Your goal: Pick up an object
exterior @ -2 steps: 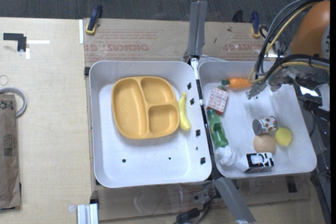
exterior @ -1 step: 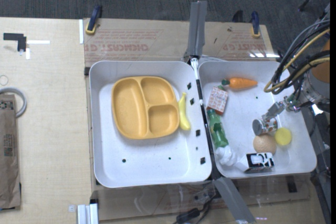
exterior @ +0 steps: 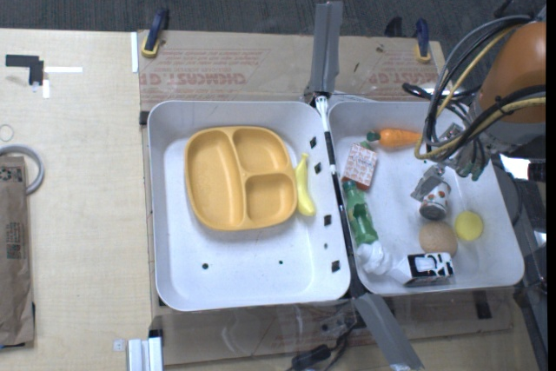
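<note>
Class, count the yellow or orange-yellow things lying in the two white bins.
3: a divided plate in the left bin, a banana beside it, a small yellow ball in the right bin. The arm may hide more.

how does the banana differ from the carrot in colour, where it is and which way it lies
The banana is yellow; the carrot is orange. The banana lies in the left bin against the yellow divided plate; the carrot lies in the right bin. The banana runs top to bottom, the carrot sideways. Both are long and narrow.
</note>
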You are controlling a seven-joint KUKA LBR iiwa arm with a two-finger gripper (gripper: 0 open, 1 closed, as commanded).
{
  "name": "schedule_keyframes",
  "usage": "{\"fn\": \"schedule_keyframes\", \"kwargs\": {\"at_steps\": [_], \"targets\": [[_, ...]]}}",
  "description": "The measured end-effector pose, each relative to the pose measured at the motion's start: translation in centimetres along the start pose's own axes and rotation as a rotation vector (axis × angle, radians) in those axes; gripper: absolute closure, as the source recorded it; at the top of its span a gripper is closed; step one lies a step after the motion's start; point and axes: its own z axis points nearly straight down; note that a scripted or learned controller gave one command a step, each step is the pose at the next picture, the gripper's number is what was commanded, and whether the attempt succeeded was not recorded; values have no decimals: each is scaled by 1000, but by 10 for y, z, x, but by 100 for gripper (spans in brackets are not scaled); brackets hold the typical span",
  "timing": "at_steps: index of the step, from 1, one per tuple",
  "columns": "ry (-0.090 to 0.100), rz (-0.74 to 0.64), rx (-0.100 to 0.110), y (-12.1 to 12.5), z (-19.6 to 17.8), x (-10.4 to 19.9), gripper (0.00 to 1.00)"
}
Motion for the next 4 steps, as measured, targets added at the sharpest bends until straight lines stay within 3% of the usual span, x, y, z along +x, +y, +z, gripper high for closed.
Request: {"fn": "schedule_keyframes", "kwargs": {"at_steps": [1, 2, 3, 4], "targets": [[0, -176, 0, -22, 31, -7, 0], [-1, -289, 0, -48, -83, -7, 0], [-2, -527, -1, -3, 31, -39, 0], [-3, -824, -1, -9, -64, -66, 0]]}}
